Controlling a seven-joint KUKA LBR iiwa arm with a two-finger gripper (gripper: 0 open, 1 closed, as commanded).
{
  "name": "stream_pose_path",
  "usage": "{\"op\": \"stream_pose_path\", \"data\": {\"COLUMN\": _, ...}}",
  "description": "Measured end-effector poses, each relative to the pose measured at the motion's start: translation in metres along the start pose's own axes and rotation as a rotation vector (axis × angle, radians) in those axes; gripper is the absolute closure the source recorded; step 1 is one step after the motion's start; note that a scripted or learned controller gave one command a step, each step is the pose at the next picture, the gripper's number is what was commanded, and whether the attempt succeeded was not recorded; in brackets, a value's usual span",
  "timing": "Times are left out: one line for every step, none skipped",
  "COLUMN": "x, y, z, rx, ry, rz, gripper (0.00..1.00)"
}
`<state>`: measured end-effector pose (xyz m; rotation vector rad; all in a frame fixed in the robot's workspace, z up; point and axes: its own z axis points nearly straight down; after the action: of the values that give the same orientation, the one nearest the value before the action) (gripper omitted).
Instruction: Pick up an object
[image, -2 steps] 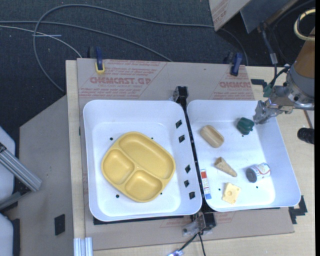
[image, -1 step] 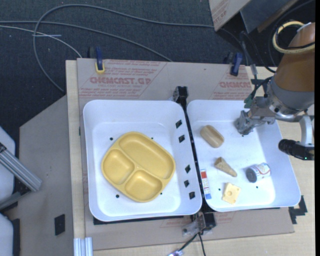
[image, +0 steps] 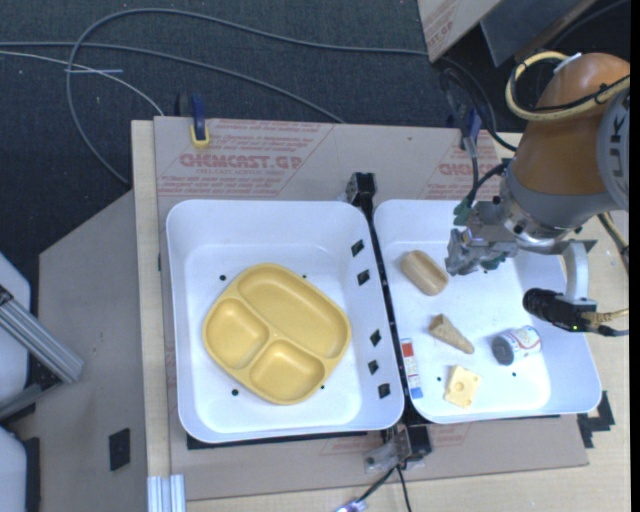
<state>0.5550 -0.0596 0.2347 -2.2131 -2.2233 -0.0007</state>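
Observation:
The right bin holds a tan bread roll at its upper left, a wedge of bread in the middle, a yellow cheese piece near the front and a small can lying on its side. My gripper hangs over the right bin's back part, just right of the bread roll and close to it. Nothing shows between its fingers.
A yellow divided plate lies in the left bin. A red and white packet lies along the right bin's left wall. Black clips run down the divider between the bins. Cardboard surrounds both bins.

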Motion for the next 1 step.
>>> {"op": "stream_pose_path", "data": {"x": 0.0525, "y": -0.0197, "z": -0.0070, "rx": 0.000, "ry": 0.001, "rz": -0.001, "gripper": 1.00}}
